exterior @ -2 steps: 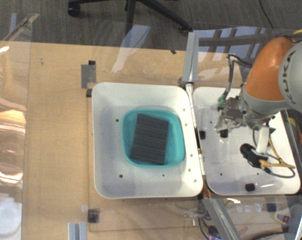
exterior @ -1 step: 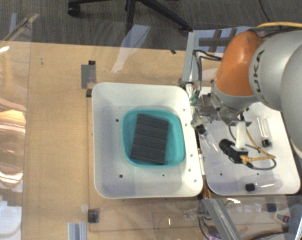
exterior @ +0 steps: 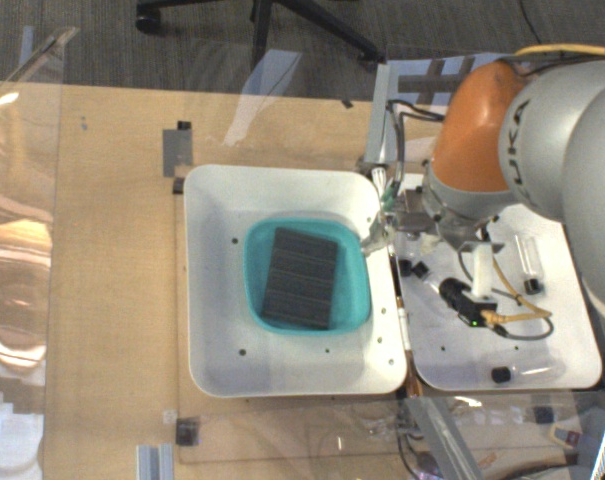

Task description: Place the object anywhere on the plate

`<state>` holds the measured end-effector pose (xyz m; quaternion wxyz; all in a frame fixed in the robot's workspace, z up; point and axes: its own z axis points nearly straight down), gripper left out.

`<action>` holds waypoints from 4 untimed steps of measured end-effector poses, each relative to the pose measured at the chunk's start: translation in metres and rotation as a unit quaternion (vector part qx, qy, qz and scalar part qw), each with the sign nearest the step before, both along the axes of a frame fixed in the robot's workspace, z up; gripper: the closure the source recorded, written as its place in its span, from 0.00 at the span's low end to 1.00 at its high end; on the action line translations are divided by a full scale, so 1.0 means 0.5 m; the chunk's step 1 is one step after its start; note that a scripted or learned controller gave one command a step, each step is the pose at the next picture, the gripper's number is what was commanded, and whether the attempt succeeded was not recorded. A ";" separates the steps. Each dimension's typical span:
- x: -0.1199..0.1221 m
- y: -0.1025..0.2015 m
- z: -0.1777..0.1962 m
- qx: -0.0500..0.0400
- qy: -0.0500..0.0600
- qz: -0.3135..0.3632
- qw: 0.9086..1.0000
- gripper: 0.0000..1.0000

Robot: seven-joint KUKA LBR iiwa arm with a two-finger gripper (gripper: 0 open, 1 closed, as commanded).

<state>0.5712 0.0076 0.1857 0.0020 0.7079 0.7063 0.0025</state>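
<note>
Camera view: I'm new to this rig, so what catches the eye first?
The teal plate in the left bin, with a dark ridged slab lying on it. Then the big grey arm with its orange band over the right bin.

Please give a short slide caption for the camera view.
Dark ridged block lies on teal plate in left white bin; arm above.

Your KUKA arm (exterior: 572, 138) was a fat, rounded grey casing that carried black lettering near the orange band (exterior: 477, 128). That band was a glossy orange dome, and below it sat a grey wrist collar (exterior: 462, 208). Left of the band, thin dark cables (exterior: 412, 118) looped toward a pale metal bracket. Below the collar, a yellowish cable (exterior: 517, 316) trailed past a small green light.
</note>
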 end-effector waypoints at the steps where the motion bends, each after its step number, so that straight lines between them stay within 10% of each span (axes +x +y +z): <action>1: -0.115 0.009 -0.002 0.000 0.001 -0.010 1.000 0.00; 2: 0.008 -0.148 0.000 -0.001 0.000 0.059 0.998 0.00; 3: 0.030 -0.101 0.492 -0.001 -0.004 0.016 1.000 0.00; 4: 0.029 -0.239 0.503 -0.002 -0.003 -0.054 0.999 0.00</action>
